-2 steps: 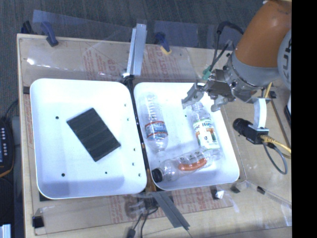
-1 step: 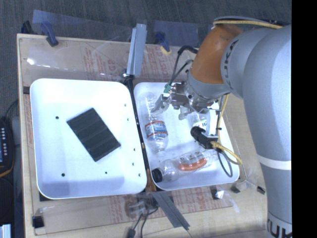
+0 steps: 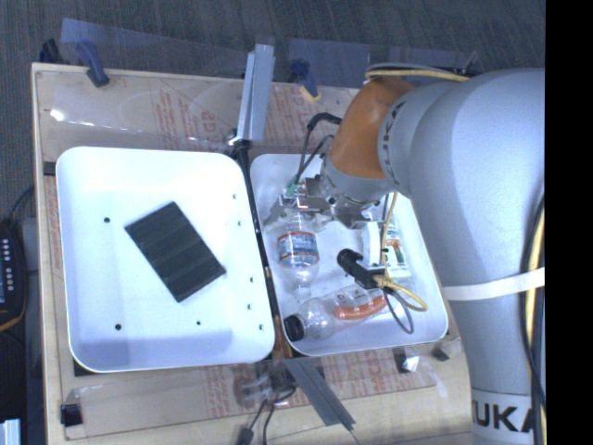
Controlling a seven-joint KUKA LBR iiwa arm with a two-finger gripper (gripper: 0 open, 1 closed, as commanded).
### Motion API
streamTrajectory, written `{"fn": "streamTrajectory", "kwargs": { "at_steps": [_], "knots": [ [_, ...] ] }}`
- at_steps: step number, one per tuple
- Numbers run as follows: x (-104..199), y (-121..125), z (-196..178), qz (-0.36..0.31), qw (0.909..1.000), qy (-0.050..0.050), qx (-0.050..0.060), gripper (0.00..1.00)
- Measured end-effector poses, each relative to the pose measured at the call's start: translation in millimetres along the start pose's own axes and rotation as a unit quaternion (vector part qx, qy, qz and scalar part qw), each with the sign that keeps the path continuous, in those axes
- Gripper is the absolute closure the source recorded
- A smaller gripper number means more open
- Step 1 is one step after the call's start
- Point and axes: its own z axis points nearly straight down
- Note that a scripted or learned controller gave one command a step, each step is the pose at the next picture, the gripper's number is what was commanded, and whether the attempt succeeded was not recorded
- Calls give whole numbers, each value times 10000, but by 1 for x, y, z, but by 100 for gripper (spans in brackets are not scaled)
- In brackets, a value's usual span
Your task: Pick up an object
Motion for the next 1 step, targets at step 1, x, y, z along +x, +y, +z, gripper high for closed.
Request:
{"fn": "streamTrajectory", "kwargs": {
  "at_steps": [1],
  "knots": [
    [-10,-45,-1,-22,10000,-3,-7,0]
  ]
}}
